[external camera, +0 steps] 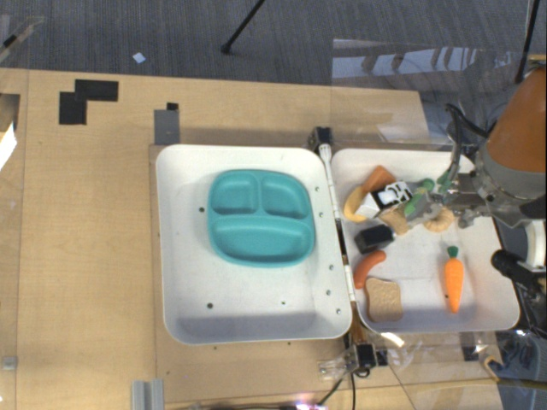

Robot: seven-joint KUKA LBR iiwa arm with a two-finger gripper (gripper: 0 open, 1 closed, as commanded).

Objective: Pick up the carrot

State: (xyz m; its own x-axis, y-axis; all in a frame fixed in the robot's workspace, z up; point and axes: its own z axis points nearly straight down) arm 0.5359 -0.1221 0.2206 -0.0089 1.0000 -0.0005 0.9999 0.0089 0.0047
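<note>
In the right bin (pixel 504 319) the carrot (pixel 454 284) lies untouched; no writing legible; the jaws' state cannot be told.

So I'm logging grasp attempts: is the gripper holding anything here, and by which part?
Nothing of the task: the carrot lies free in the right bin, apart from the gripper, which is over the toy pile.

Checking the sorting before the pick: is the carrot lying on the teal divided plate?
No. The carrot lies on the floor of the right bin, while the teal plate sits in the left bin.
</note>
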